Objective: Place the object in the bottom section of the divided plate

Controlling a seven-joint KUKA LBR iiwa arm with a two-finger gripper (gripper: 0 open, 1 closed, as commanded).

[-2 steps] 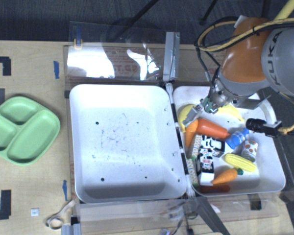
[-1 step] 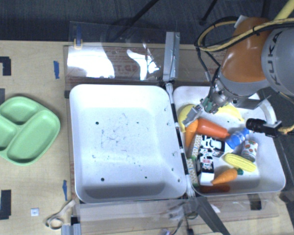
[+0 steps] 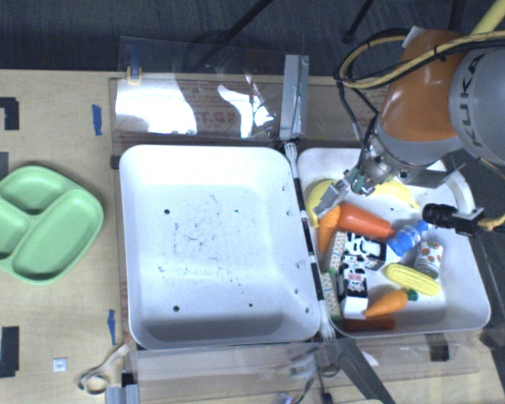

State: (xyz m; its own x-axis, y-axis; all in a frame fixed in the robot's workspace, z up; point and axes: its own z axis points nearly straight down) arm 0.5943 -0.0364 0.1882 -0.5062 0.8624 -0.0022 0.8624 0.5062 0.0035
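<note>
Camera view: grey KUKA-lettered arm (image 3: 480,99) over the cluttered right white bin (image 3: 467,310), right of the pale green divided plate (image 3: 38,223) on the bench (image 3: 50,326). End effector (image 3: 359,179) near an orange carrot (image 3: 364,221); its grip can't be judged.

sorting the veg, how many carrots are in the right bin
2. One carrot lies near the bin's middle, just below the gripper. The other carrot lies at the front edge. More may be hidden under the pile.

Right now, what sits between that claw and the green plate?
In the camera view, the left white bin lies between the claw and the green divided plate.
</note>
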